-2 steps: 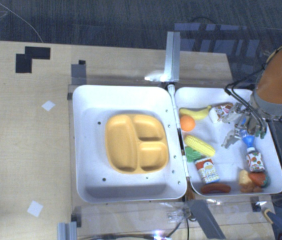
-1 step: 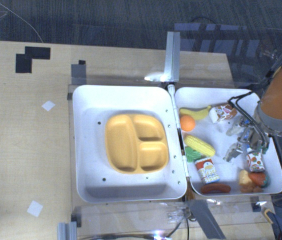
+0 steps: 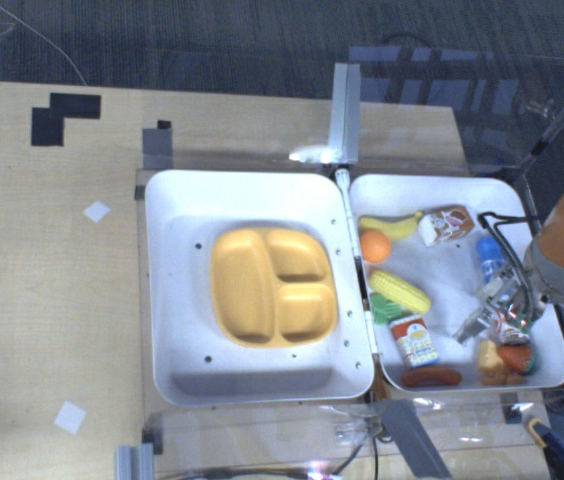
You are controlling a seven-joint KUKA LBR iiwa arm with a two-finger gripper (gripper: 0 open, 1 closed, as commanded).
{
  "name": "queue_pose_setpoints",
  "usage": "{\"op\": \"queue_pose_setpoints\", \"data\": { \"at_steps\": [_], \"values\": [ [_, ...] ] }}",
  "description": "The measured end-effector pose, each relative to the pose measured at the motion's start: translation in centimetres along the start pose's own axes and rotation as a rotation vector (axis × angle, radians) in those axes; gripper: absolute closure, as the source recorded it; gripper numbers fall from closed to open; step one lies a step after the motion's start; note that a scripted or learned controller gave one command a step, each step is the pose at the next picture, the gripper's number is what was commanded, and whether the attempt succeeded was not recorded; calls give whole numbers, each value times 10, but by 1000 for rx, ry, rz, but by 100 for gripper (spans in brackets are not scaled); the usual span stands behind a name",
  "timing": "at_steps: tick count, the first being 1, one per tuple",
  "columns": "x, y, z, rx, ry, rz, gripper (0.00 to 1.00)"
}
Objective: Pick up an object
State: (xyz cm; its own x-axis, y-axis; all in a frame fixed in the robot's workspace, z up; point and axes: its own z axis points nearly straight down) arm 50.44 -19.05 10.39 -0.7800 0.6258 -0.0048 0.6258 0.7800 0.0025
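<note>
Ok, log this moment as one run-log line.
gripper low in right bin | near blue bottle | nothing visibly held | yellow tray in left bin

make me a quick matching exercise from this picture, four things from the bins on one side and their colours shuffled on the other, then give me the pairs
Things:
1. divided tray in the left bin
2. banana
3. round fruit by the divider
4. sausage at the near wall of the right bin

Colours:
A. dark red
B. orange
C. tan yellow
D. bright yellow

Pairs: 1-C, 2-D, 3-B, 4-A
</note>
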Motion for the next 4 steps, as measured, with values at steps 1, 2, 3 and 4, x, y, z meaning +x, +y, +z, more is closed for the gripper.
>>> {"op": "queue_pose_setpoints", "data": {
  "at_steps": [1, 2, 3, 4],
  "values": [
    [-20, 56, 15, -6, -6, 449, 0],
    [3, 42, 14, -5, -10, 48, 0],
    [-5, 126, 15, -8, -5, 536, 0],
    [-86, 116, 17, -1, -3, 316, 0]
  ]
}}
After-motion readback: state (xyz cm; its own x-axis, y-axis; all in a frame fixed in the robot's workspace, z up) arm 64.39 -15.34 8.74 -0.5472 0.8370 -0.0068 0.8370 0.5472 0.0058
